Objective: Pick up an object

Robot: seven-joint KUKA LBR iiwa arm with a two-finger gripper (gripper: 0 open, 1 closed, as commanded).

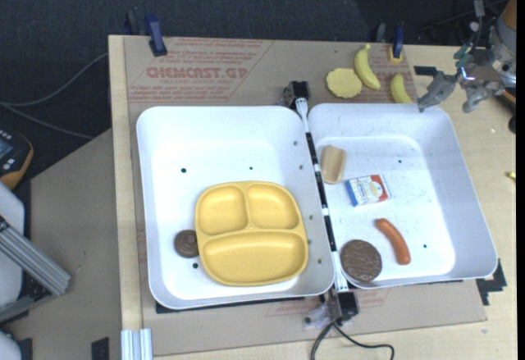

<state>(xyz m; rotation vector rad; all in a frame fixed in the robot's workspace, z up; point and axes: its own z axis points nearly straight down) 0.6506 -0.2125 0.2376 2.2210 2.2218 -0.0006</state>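
My claw (449, 96) is spread, empty, at the right bin's (459, 186) 1 o'clock corner — prob drop straight onto the hotdog (394, 240), approx 6 o'clock.

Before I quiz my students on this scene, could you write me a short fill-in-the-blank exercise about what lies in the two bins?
1. The yellow divided plate lies in the ____ bin as the camera sees it.
2. The sausage lies in the ____ bin.
3. The two bananas lie on the bench, ____ the bins.
4. The small brown disc sits just ____ of the yellow divided plate in the view.

Missing words: left; right; outside; left
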